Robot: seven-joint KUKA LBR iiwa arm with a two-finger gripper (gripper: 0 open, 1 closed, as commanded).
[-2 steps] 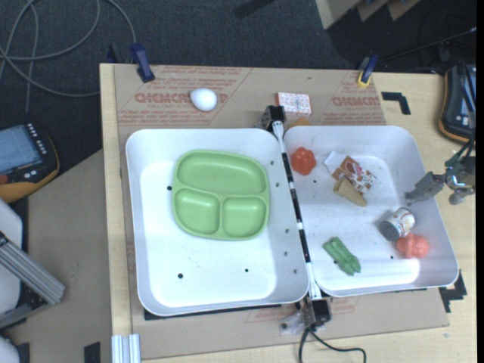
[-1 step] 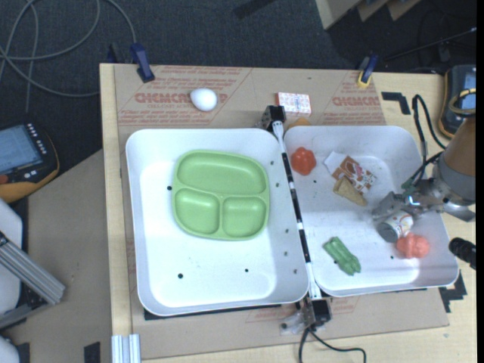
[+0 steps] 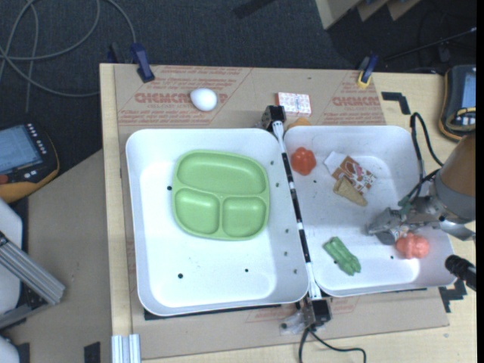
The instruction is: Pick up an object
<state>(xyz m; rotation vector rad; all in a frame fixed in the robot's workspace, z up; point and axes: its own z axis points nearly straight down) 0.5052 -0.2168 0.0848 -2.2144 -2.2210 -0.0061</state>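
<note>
The right bin (image 3: 378,138) holds several objects. A red tomato-like ball (image 3: 303,160) lies near its upper left corner. Right of the ball lies a brown and white packet (image 3: 353,179). A green pod-shaped piece (image 3: 342,255) lies near the front wall. A pinkish-red round object (image 3: 413,246) rests at the right side. My gripper (image 3: 387,228) hangs low over the bin floor, just above and left of that pink object and touching or almost touching it. The grey arm with its orange band enters from the right edge.
A green divided plate (image 3: 221,193) lies in the left bin (image 3: 151,225). On the bench behind the bins sit a white egg-shaped ball (image 3: 203,98) and a small patterned box (image 3: 294,103). Blue clamps (image 3: 141,62) grip the back edge. A dark cable (image 3: 417,138) runs along the right bin's far side.
</note>
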